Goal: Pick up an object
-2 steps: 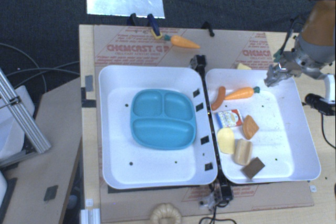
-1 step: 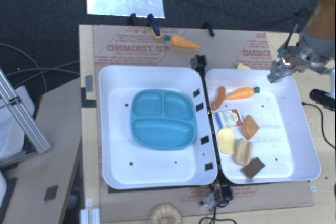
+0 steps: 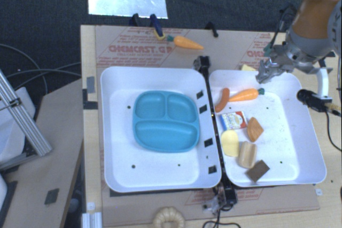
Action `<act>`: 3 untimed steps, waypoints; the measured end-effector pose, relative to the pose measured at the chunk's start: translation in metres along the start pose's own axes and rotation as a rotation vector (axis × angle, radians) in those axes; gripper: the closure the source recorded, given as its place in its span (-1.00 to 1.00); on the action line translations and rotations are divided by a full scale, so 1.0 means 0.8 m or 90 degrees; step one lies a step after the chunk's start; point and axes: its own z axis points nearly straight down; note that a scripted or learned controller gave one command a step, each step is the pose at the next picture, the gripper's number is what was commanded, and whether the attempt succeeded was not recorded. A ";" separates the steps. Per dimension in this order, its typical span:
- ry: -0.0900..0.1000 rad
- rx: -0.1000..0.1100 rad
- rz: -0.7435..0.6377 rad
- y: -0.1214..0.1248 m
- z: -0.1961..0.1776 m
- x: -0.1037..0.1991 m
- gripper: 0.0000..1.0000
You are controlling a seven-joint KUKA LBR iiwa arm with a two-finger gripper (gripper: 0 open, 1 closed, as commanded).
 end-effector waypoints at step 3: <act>-0.001 0.001 0.002 -0.028 0.021 0.124 1.00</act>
